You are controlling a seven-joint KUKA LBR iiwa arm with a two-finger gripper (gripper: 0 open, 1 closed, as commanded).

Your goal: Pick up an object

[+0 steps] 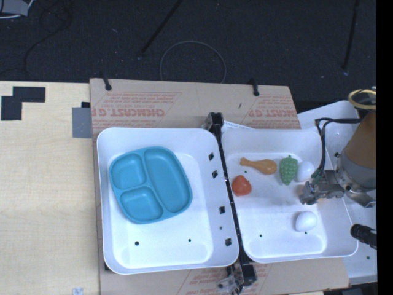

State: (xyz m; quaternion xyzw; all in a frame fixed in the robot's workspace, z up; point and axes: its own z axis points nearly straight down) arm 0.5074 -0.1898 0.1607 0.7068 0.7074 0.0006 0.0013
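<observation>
Bench (43,183): pale wood, overlaid by cardboard sheet (190,106) beneath two white bins.
Floor (184,23): dark carpet crossed by cables.
End effector (310,192): opening cannot be told.

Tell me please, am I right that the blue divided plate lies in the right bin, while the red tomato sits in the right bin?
Not quite: the camera view shows the blue divided plate in the left bin. The red tomato does sit in the right bin.
</observation>
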